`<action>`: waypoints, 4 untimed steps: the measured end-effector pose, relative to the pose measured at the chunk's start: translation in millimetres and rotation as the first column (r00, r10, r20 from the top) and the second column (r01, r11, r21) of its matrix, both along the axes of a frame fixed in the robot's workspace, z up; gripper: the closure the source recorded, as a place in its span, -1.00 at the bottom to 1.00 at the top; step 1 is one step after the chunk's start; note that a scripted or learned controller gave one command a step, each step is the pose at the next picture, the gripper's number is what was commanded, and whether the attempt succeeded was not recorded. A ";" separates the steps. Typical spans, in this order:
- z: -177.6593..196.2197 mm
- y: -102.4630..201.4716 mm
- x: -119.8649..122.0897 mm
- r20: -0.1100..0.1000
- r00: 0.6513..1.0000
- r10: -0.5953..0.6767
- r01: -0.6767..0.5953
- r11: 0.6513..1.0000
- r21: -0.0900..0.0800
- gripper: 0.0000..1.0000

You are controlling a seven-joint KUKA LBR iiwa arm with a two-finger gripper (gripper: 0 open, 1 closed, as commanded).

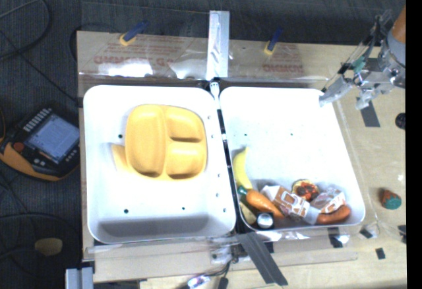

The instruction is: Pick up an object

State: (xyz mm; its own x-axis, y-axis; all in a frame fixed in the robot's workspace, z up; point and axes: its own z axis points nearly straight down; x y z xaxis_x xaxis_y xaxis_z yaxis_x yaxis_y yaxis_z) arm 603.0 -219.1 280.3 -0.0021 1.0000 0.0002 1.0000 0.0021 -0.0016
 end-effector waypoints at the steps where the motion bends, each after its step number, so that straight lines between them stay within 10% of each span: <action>1: -124.5 35.7 65.0 -0.002 0.999 0.033 -0.033 0.999 -0.003 -1.00; 3: -189.7 96.9 -101.9 0.015 0.988 0.154 -0.154 0.988 -0.006 -1.00; 4: -180.3 98.4 -101.0 0.016 0.988 0.154 -0.154 0.988 -0.003 1.00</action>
